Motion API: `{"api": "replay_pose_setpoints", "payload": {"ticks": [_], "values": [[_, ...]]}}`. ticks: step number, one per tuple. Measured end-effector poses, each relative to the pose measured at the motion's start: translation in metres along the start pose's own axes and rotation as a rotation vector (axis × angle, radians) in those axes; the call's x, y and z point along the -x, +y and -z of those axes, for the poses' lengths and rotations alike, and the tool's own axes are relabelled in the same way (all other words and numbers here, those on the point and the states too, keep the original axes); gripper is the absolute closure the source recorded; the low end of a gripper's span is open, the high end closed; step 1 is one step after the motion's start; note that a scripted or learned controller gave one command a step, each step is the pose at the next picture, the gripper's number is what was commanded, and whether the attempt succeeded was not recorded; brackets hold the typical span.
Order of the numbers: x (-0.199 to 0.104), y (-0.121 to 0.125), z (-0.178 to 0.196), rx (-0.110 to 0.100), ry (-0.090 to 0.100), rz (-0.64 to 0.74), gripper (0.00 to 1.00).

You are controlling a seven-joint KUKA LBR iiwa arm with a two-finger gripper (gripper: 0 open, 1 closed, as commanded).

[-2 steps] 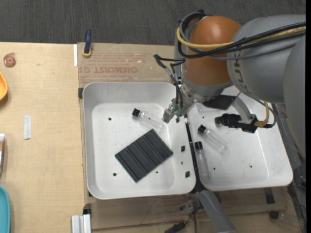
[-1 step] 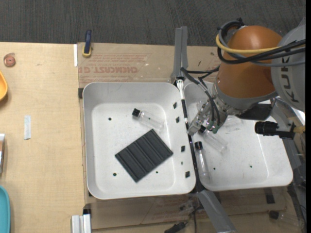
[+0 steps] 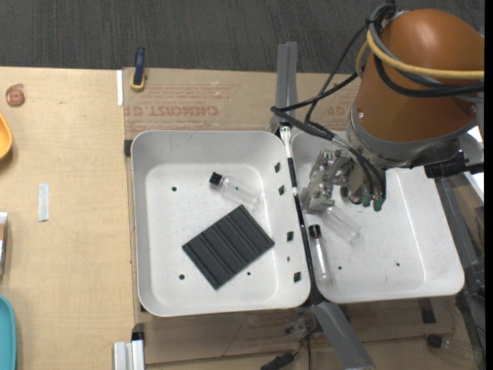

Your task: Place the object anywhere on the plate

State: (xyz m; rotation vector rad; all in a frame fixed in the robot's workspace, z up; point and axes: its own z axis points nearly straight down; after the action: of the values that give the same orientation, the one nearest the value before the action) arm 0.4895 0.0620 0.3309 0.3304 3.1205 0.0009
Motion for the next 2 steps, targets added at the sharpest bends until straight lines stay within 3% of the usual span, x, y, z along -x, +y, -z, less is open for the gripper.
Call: {"api": "replay_pose_setpoints", "payload": {"ticks": [1, 2], "values": [[0.005, 0.068, 0.001, 0.001, 0.001, 0.292, 1.00], [-0.013, 0.130, 0.020, 0.002, 0.001, 0.671, 1.00]]}}
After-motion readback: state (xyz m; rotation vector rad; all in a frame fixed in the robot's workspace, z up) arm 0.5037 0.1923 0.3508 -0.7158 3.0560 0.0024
